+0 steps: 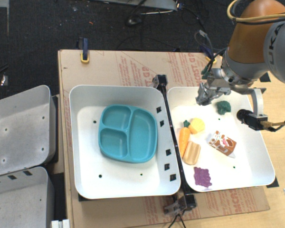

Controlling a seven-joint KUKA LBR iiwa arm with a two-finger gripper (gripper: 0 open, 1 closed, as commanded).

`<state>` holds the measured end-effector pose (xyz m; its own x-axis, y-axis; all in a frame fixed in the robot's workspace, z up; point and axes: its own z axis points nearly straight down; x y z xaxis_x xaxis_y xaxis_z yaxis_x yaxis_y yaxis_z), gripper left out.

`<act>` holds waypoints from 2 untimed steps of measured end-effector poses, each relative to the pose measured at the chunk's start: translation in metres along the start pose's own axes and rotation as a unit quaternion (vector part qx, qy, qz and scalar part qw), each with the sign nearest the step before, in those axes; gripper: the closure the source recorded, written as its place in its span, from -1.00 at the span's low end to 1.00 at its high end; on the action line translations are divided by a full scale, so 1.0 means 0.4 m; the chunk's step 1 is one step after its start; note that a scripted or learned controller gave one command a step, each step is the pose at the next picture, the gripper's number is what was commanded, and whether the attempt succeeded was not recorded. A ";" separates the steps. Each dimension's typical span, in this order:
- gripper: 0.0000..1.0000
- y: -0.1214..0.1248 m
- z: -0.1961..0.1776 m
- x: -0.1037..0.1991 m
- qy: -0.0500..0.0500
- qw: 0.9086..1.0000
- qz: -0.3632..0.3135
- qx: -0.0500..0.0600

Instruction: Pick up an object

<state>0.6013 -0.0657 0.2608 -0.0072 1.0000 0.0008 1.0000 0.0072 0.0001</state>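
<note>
Approach is the step we judge in hand: the gripper (208,96) hovers in the upper part of the right bin (261,163), just left of the green object (223,107), with nothing visibly between its tips. Whether it is open we cannot tell (the wrist hides it). Next we would need a descent onto 1 item, perhaps the carrot (184,139) lower down.

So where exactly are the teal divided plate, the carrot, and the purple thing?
teal divided plate (128,133): camera view, on the ridge between its compartments, in the left bin.
carrot (184,138): camera view, middle of its orange body, right bin.
purple thing (202,177): camera view, centre of the lumpy piece, near the right bin's front edge.
</note>
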 end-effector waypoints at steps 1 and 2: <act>1.00 0.029 0.042 0.119 -0.001 1.000 0.002 0.000; 1.00 0.041 0.028 0.254 0.000 1.000 0.001 -0.001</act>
<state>0.6169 0.0359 0.2497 -0.0061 1.0000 0.0001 1.0000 0.0061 0.0012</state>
